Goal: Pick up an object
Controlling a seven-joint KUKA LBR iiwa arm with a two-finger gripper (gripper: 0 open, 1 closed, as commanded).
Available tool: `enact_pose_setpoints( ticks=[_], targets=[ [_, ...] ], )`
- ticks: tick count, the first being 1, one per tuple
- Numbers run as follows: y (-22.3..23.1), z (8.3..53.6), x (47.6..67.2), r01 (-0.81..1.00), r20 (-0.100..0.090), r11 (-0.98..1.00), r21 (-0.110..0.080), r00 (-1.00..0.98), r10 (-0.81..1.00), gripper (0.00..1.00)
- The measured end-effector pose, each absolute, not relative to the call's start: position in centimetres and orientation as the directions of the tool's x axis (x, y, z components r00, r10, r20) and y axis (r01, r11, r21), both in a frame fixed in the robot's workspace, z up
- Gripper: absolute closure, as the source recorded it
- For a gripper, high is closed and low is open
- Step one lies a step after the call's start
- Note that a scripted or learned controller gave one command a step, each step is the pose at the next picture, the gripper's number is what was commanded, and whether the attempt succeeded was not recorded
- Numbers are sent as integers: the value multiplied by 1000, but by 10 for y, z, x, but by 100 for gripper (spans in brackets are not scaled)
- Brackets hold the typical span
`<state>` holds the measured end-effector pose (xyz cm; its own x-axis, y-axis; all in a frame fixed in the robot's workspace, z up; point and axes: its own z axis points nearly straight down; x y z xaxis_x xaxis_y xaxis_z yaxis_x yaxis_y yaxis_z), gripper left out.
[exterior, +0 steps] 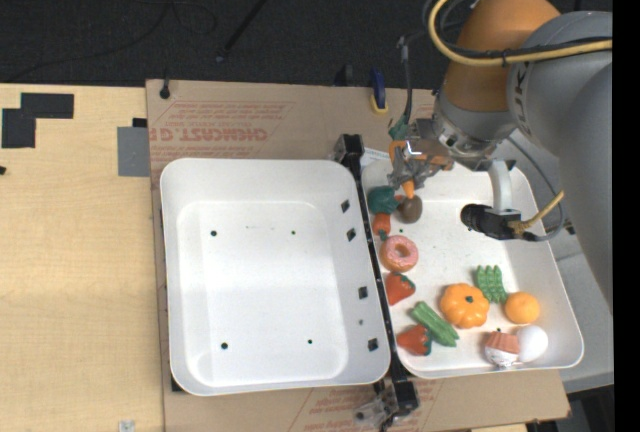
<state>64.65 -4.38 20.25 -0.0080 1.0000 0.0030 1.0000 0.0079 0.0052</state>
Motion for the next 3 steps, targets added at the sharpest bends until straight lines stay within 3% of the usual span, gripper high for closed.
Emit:
enact_pose_setpoints(
  ticks=[1, 2, 3],
  targets=[
    [-34, 287, 645, 1000, 0, 3, 3, -3, 1000, 100],
    [6, 252, 600, 1000, 1, 3, -13, -3, 1000, 100],
    [22, 287, 600, 1000, 0, 2, -4, -2, 1000, 100]
  ],
)
